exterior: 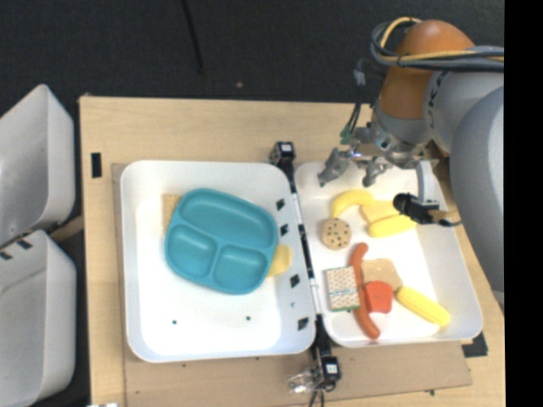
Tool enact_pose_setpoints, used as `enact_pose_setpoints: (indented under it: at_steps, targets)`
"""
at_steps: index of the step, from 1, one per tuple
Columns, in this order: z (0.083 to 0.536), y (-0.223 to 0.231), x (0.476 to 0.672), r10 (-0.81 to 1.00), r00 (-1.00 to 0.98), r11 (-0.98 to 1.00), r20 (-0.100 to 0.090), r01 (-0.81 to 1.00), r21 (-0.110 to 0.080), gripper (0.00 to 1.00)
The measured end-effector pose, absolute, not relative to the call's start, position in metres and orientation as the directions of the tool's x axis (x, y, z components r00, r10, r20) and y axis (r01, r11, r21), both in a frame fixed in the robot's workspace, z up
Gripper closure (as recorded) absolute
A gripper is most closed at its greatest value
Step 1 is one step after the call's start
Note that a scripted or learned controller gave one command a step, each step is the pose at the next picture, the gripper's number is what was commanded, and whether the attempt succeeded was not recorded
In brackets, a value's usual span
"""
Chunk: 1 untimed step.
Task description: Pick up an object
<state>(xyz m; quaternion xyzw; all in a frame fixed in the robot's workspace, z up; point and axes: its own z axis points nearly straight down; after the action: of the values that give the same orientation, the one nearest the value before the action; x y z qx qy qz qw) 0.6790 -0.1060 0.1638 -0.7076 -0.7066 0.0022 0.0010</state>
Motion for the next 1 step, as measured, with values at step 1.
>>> enact_pose_setpoints:
  at_steps: [1]
  targets:
    - [0.1206, -0.1074, 0.6834, 1.0, -0.001, 0.001, -0.002, 1.0, -0.003, 0.0]
